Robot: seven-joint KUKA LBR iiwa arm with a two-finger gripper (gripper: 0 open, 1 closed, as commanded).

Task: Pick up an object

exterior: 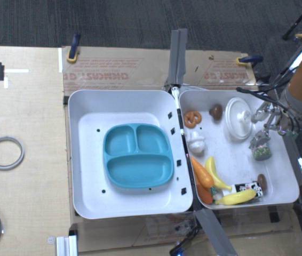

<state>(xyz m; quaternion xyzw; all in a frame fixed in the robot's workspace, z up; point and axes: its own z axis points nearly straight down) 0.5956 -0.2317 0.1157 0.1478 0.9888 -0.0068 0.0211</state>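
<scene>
We see the gripper (263,131) near the right bin's (287,193) right edge, its fingers closed on a small greenish-grey lump (261,151) hanging beneath them; its long axis is unclear.

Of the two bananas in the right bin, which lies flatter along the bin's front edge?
The lower banana, lying almost level beside the small carton; the other banana slants up beside the carrot.
</scene>
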